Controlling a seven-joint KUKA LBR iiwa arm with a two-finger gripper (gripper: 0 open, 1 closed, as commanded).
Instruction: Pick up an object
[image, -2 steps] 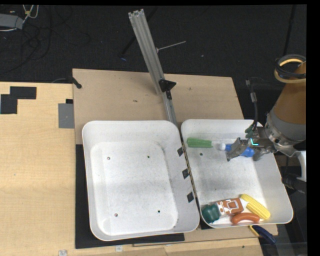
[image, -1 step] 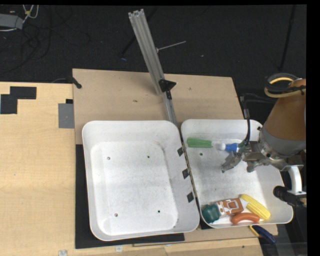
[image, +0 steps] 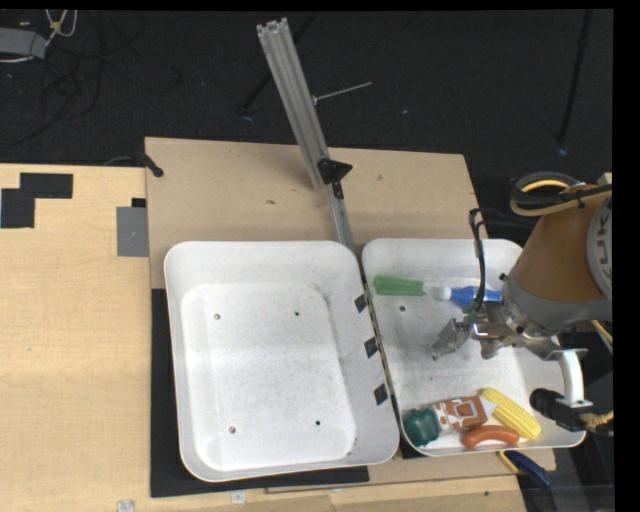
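Two white bins are borne by a bench (image: 300, 190); the gripper (image: 450, 340) is lowered empty, slightly parted, into the right bin (image: 400, 375), toys (image: 480, 418) clustered at five o'clock.

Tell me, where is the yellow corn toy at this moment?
In the camera view the yellow corn toy lies in the right bin, near its front right corner, just above the orange object.

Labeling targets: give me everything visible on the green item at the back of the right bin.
The green item is a flat, elongated bar, matte like plastic or foam, lying flat and running left to right at the right bin's far edge, near its left wall. A small white piece sits at its right end. The tool is nearer the camera, apart from it.
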